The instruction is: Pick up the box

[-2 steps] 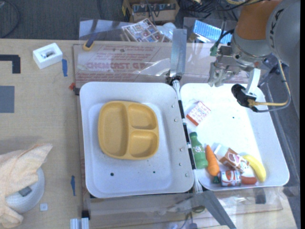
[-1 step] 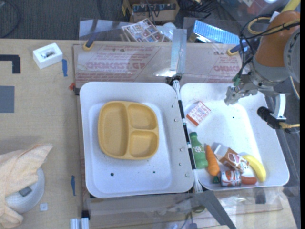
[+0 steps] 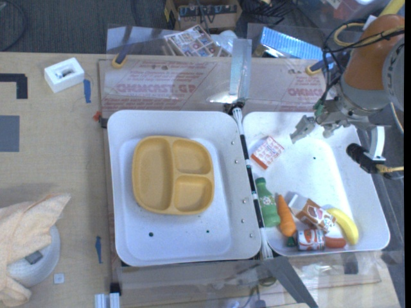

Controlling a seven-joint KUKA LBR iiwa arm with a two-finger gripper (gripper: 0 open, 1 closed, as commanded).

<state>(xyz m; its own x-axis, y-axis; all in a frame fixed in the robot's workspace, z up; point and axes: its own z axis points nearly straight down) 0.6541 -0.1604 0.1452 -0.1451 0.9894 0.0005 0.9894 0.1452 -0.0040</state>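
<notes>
Fingers (image 3: 302,132) on my gripper (image 3: 314,128) look spread apart with nothing between them, hovering over the far end of the right bin (image 3: 359,185). Just left of them, the small red-and-white box (image 3: 267,152) lies flat on the bin floor. I see a yellow divided plate (image 3: 172,174) in the left bin (image 3: 122,172).

Matt yellow plastic tray (image 3: 172,174); smooth white plastic bins (image 3: 122,191); printed cardboard box (image 3: 266,152).

You're looking at a robotics lab: taped plywood bench (image 3: 51,146), loose cables (image 3: 350,34), cardboard boxes (image 3: 196,5) on grey carpet
</notes>
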